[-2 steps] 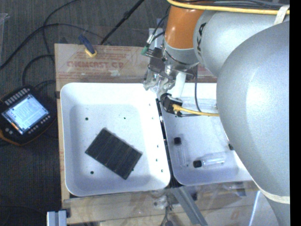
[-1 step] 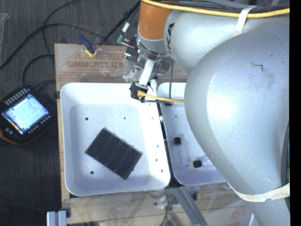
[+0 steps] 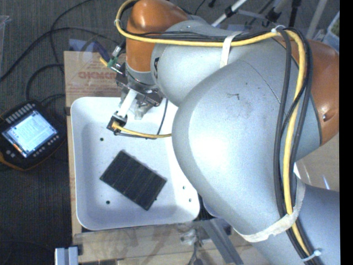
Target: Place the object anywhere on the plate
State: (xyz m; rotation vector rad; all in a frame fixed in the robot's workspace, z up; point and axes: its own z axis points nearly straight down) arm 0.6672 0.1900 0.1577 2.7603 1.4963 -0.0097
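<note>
Hovering over the far edge of the white bin (image 3: 83, 203): one gripper (image 3: 138, 102), hung from the grey arm (image 3: 237, 126) that reaches in from the right. From my desk I cannot tell how far it is open or whether it has hold of anything, because the wrist hides that.

Item, one black ribbed slab (image 3: 133, 179): lies flat on the bin floor, turned cornerwise, well apart from the gripper and nearer the front wall. I take it for the plate, being broad and level enough to receive something. The object, if picked, would be up at the gripper, which I cannot confirm.

Item, bin: shallow, smooth, with a few small dark holes (image 3: 102, 139).

Item, underlay: a printed brown board (image 3: 88, 73) beneath the bin.

Item, room: dark carpet (image 3: 33, 48), loose cables (image 3: 60, 32), and a lit handheld controller (image 3: 27, 131) on the floor at left.
</note>
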